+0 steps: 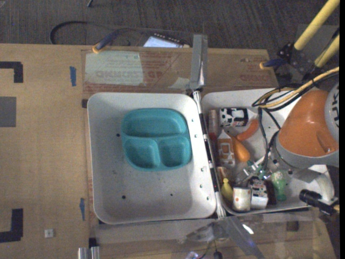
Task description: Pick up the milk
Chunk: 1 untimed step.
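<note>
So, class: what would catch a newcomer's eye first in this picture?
The teal tray sits alone in the left bin. The arm's orange band looms over the right bin, which is crowded with small groceries, among them a cow-patterned milk carton near its far wall.

My bench [43, 144] is brown board marked with black squares [12, 72] and blue tape [73, 75]; beyond it lies dark carpet [226, 12] with a looping black cable [70, 31].

The robot arm [310, 131] has a big round orange part with a grey ring under it. Black and yellow cables [280, 99] run along it.
</note>
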### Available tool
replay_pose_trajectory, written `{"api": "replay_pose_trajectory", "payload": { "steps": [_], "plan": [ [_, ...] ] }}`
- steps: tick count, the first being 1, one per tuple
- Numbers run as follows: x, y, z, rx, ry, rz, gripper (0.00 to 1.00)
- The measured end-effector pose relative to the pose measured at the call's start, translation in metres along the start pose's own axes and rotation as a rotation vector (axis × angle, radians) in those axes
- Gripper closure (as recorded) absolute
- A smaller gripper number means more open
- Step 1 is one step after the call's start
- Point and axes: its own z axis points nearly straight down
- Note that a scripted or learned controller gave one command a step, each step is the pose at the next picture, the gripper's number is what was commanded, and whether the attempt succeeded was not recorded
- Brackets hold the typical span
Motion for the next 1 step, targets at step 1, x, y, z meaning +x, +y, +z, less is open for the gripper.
{"api": "replay_pose_trajectory", "payload": {
  "steps": [1],
  "plan": [
    [-0.0001, 0.0012, -0.0104, -0.003, 0.000, 0.002, 1.00]
  ]
}}
